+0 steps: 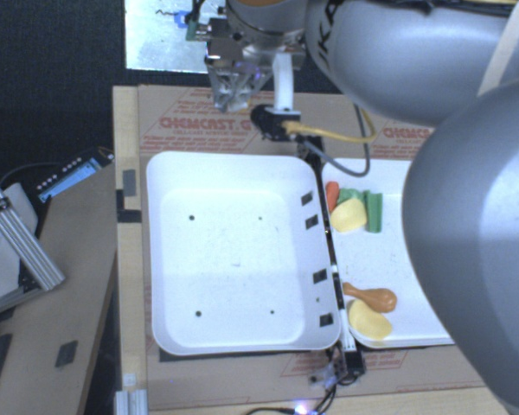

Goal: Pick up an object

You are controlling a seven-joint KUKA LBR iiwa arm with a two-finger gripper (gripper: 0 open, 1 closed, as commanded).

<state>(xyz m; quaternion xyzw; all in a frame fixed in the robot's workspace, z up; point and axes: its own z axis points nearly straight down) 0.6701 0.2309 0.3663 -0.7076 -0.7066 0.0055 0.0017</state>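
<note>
The grey arm (415, 50) fills the upper right of the camera view and hides much of the right bin (389, 188). Taking the left bin (233, 258) as landmark: the arm's gripper (233, 89) hangs beyond that bin's far edge, above the cardboard, nothing showing between its tips; whether it is released or clenched I cannot tell.

The candidate objects all lie past the left bin's right wall, in the right bin. Nearest the gripper is a cluster just beside that wall's far half: an orange piece (331, 194), a yellow piece (348, 217) and a green piece (372, 210), the green one's long axis running roughly parallel to the wall. Toward the near end of the wall lie a tan drumstick-like piece (372, 297), its long axis across the bin, and another yellow lump (369, 322).

So, as I judge it, the coming move runs from the gripper rightward and toward the camera, over the dividing wall.

The cardboard sheet (190, 121) under the bins carries red print, seemingly "CHEMCAST", partly hidden.
</note>
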